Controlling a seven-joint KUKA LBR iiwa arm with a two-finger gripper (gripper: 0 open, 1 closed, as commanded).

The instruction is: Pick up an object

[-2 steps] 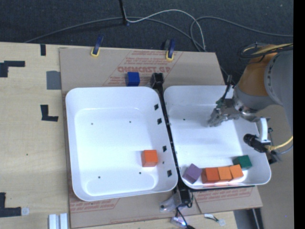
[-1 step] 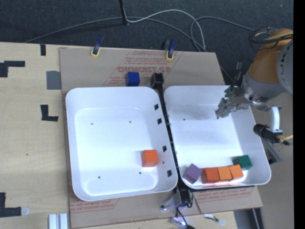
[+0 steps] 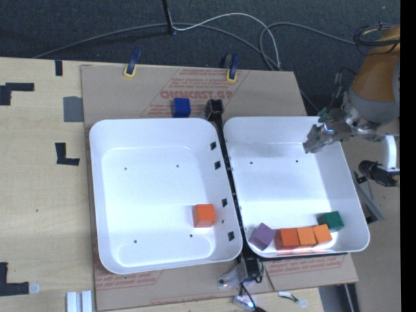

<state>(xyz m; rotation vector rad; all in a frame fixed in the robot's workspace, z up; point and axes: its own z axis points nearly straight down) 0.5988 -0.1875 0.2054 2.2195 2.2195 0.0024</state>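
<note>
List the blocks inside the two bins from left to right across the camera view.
Orange block in the left bin → purple block → orange block → orange block → orange block → green block, all in the right bin.

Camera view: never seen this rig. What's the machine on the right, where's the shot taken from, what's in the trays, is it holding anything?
One fixed camera looks down at a slant on a bench. The grey machine with the orange band at the right is a robot arm; its pincer hangs over the far right edge of the right bin, and nothing shows between its tips.

The left bin holds one orange block. Along the near wall of the right bin sit a purple block, two orange blocks side by side, a lighter orange block and a green block. A blue block lies outside, on the cardboard behind the left bin.

The job is to pick one up; none is lifted yet.
</note>
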